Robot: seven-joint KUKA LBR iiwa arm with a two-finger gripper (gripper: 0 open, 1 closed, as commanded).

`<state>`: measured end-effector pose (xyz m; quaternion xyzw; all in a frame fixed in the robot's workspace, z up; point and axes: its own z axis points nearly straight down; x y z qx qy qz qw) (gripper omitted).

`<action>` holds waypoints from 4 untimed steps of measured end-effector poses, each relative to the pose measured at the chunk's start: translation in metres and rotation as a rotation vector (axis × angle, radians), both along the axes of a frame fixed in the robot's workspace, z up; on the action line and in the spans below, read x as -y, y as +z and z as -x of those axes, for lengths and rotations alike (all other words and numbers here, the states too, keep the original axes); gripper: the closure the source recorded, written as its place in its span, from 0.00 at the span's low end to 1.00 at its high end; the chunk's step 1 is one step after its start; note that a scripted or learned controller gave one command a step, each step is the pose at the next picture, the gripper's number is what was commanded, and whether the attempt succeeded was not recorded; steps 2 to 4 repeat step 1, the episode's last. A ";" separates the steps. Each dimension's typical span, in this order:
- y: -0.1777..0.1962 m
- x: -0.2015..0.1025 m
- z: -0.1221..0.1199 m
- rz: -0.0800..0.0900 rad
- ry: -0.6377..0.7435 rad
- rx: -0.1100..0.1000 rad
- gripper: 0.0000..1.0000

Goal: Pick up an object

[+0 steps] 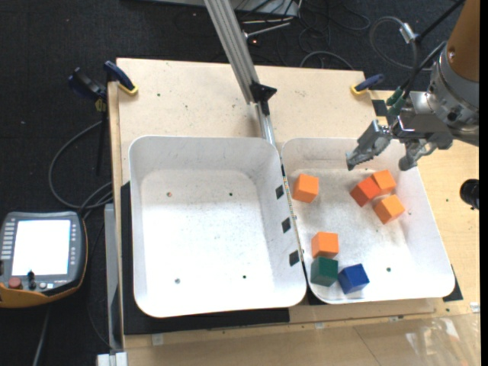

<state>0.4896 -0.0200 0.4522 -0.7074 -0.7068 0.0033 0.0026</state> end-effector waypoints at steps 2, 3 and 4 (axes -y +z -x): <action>0.087 0.037 0.000 0.001 -0.003 0.018 0.00; 0.087 0.037 0.000 0.001 -0.003 0.018 0.00; 0.087 0.037 0.000 0.001 -0.003 0.018 0.00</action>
